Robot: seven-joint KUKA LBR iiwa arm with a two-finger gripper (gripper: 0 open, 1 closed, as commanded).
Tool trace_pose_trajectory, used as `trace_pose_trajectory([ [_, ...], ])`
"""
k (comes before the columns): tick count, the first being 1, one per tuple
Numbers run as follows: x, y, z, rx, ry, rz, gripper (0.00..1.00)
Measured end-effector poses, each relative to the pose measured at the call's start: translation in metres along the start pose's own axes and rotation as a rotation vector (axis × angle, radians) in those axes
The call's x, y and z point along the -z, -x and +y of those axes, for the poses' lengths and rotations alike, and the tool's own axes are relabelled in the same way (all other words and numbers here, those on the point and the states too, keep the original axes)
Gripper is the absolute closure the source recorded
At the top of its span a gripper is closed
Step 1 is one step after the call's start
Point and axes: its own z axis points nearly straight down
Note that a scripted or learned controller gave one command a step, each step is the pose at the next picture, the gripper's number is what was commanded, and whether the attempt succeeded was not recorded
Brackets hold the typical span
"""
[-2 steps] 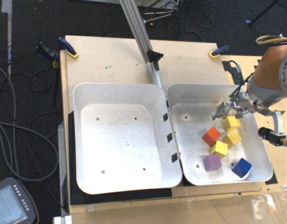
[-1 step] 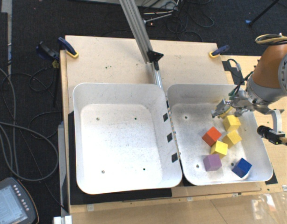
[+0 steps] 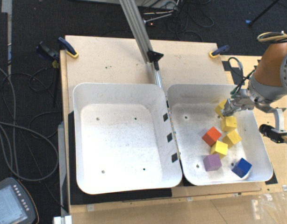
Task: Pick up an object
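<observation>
Surface (image 3: pixel 115 55) carried two bins; the gripper (image 3: pixel 229 110) hung over yellow blocks (image 3: pixel 229 123) at the right bin's (image 3: pixel 190 101) two o'clock, finger state indiscernible.

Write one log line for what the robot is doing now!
hand: over right bin | nearest: yellow block | grasp: unclear | blocks: all in right bin

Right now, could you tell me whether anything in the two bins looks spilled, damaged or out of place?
Nothing stands out. The blocks lie loosely scattered inside the right bin, tilted at random angles: yellow ones, an orange block, a purple block and a blue block. None has spilled over the rim.
</observation>
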Motion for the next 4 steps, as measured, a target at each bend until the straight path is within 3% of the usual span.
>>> trace_pose_trajectory([
  [1, 0.044, 0.003, 0.005, 0.0, -0.014, 0.008, 1.0],
  [2, 0.098, 0.004, 0.008, 0.001, -0.013, 0.007, 1.0],
  [4, 0.093, -0.09, 0.037, 0.006, -0.018, 0.011, 1.0],
])
